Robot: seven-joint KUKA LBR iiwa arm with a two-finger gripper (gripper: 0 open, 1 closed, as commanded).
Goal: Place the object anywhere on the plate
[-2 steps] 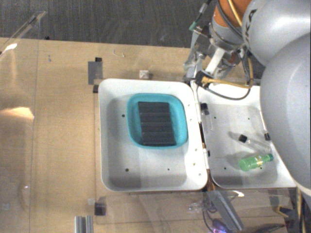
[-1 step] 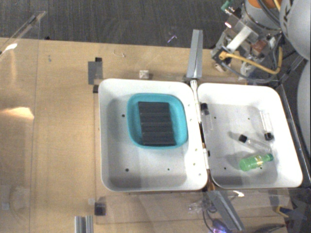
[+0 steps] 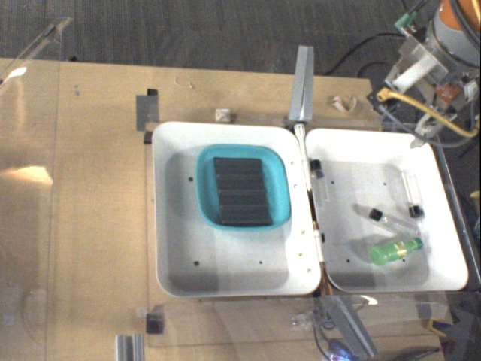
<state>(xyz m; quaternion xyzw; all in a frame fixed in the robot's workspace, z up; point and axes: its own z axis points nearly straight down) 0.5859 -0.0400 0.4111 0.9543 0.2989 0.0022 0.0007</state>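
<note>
Your pincer [image 3: 418, 138] hangs over the right bin's [image 3: 353, 277] far corner, its gap impossible to judge, so drop squarely over the green bottle [image 3: 392, 251] near the front wall before carrying it to the teal plate [image 3: 279, 173].

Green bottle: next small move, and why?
Probably bring the gripper down over the green bottle. It lies in the right bin with two clear tubes, nothing is held, and the plate in the left bin already carries a dark block.
</note>
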